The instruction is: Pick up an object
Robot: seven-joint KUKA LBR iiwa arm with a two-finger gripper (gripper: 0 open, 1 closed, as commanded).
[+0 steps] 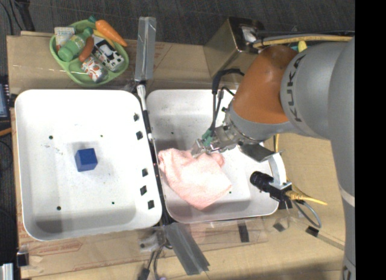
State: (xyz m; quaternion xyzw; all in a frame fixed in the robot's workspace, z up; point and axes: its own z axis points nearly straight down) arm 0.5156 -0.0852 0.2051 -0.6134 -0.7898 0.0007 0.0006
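Reaching in from the right of the frame, grey arm with orange band [271, 85] hangs low over the right-hand shallow white bin [181, 107], gripper [208, 144] poised at the upper edge of the crumpled pale pink cloth [194, 176]. Probably placed there because a raised fold gives the easiest bite on something so limp. Cannot tell how wide the tool stands, nor whether any cloth is caught; too small and cluttered there. Lying alone at centre left, small blue cube [86, 159] in the left-hand white bin [36, 116]. Sitting outside both bins at upper left, green bowl of toy food [89, 48], likely just stored.
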